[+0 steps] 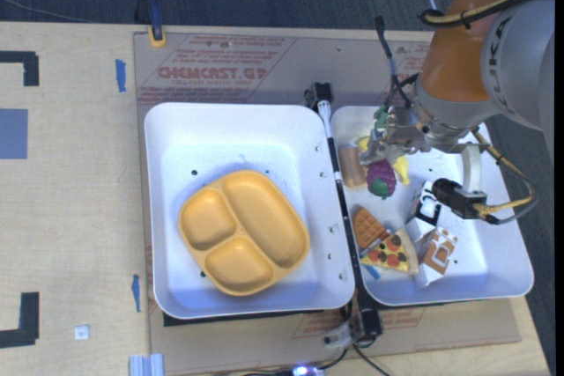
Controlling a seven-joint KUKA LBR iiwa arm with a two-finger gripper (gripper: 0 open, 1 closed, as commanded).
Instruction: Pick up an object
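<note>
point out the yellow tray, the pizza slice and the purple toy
yellow tray (pixel 244 231), camera view, on its large upper compartment
pizza slice (pixel 392 253), camera view, on its topping side
purple toy (pixel 382 179), camera view, on its middle

Beyond my gripper, on the far side of the bins, a cardboard sheet (pixel 220 66) under them carries faded red print; I make out roughly "CHEMCAST GP", with smaller lines above and below too blurred to read. The small carton (pixel 438 249) below my wrist bears markings too small to read.
</note>
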